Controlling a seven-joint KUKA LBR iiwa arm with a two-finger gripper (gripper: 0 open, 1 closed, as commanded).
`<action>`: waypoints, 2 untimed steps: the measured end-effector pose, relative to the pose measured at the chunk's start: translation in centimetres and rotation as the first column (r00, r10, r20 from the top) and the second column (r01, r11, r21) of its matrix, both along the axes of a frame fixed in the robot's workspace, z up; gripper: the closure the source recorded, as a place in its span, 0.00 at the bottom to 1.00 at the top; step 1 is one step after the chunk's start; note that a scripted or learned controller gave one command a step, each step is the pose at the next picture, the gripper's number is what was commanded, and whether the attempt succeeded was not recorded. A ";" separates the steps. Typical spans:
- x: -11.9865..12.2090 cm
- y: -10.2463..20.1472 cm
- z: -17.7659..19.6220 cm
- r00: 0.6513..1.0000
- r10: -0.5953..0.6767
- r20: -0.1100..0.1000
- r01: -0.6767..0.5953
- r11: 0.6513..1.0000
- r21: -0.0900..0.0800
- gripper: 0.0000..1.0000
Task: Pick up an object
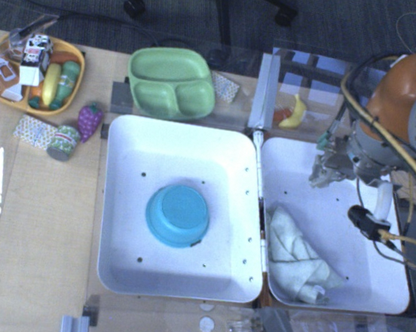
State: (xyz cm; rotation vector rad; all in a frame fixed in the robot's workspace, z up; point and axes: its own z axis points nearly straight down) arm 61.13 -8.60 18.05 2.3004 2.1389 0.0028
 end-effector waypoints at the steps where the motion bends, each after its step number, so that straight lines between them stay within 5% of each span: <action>1: 5.4 0.3 12.6 0.999 -0.040 0.005 0.040 0.999 -0.002 1.00; 2: 5.3 0.6 9.6 0.992 0.127 0.002 -0.127 0.992 -0.002 1.00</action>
